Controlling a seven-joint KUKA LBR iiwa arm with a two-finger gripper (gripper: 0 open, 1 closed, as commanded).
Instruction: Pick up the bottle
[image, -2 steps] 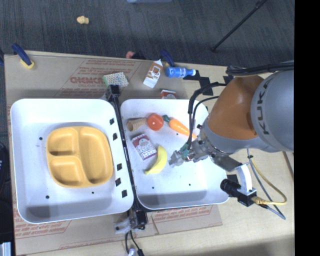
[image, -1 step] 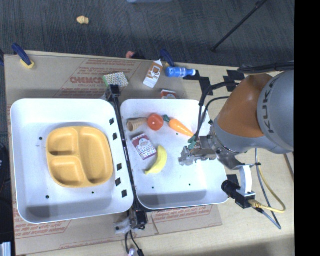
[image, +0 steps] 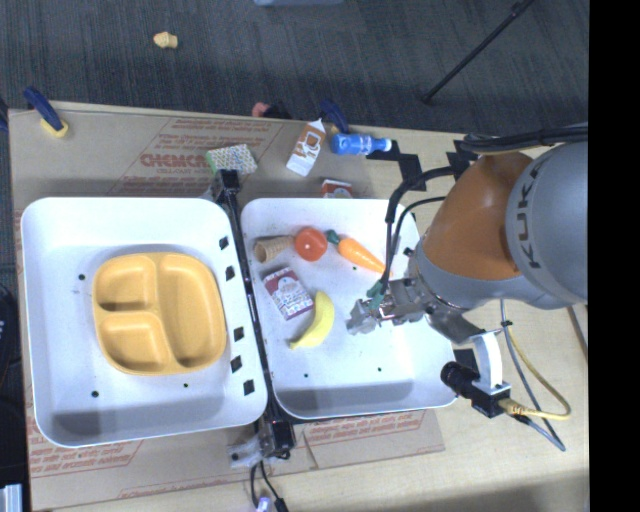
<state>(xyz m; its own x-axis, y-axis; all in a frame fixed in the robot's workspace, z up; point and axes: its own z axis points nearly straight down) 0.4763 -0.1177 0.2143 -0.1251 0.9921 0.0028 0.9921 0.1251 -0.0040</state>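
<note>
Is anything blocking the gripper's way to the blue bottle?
The gripper is over the right bin; the blue bottle lies outside, beyond its far wall. The carrot and that wall lie between them.

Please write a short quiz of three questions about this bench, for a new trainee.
1. True or false: the blue bottle lies inside the right bin.
2. Which thing lies nearest the hand? A) the banana B) the yellow tray C) the small carton
3. Fill in: the yellow tray rests in the ___ bin.

Key
1. False. The bottle lies on the cardboard beyond the bins, at the top of the camera view.
2. A. The banana is just to the left of the hand in the view, in the same bin.
3. Left, as the camera view shows it.
</note>
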